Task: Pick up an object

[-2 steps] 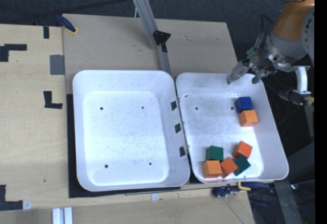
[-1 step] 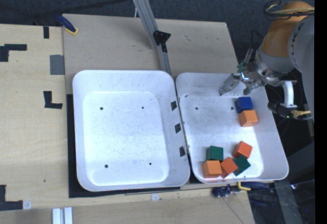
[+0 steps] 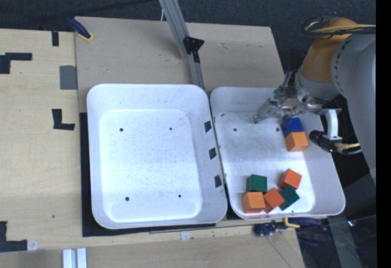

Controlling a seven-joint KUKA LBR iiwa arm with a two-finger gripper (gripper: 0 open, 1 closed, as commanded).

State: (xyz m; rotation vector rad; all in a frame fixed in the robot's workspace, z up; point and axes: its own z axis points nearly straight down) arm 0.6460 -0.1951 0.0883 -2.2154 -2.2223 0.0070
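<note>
On the surface [image 3: 146, 53] we see the left bin [image 3: 149, 154] with nothing in it, and just beside it the right bin [image 3: 244, 111] holding the blocks. Near its front edge sit a green block [image 3: 256, 183], orange blocks [image 3: 253, 201] and a red one [image 3: 274, 198]. Farther back, the claw [image 3: 272, 111] hangs low beside a blue block [image 3: 292, 124] and an orange block [image 3: 297, 141]; we cannot tell how far open it is or whether it has hold of anything.
</note>
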